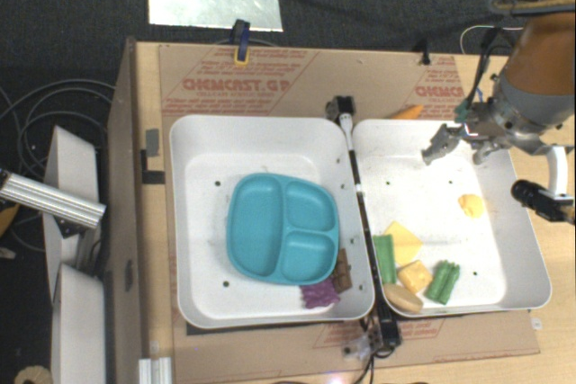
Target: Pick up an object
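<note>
Above the right bin's [522, 283] far edge, gripper [459, 142] hovers, fingers spread, nothing between them. Yellow piece [471, 205] lies nearby; green and yellow toys [416, 263] cluster at front-left. Left bin [202, 193]: teal divided plate [283, 228].

Two white bins [207, 193], one blue plate [282, 229], two green pieces [443, 281].

- White left bin [202, 193] is showing a teal divided plate [282, 228].
- Just beside the plate's lower right, a purple piece [317, 294] and a brown piece [343, 272] are lying.
- Well right of the plate, yellow pieces [471, 205] and green pieces [443, 281] are showing.
</note>
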{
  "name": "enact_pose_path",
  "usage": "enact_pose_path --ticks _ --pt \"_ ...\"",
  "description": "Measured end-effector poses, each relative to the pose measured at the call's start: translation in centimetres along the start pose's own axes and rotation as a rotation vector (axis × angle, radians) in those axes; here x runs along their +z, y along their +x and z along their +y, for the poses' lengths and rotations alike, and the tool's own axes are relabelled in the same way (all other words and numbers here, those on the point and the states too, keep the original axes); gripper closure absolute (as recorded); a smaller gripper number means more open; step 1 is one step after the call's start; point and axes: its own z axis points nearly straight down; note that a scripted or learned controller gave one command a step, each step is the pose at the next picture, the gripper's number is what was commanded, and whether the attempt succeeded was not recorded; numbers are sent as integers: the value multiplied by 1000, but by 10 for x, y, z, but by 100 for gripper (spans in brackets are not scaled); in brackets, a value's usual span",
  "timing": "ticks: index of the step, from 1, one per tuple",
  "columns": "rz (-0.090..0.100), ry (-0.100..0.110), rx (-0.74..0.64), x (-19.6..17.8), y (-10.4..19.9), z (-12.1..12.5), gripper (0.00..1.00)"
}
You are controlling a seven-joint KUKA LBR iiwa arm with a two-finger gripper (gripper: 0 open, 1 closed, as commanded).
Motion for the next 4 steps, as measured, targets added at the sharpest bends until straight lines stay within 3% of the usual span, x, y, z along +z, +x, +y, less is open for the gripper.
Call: enact_pose_path --ticks 1,2,3,4 --pt "-1 3 6 111 -81 -25 0" --pt "1 1 -3 124 -48 -16 0" --pt "3 2 -5 97 25 -39 0" --pt "2 -5 5 154 32 -75 0"
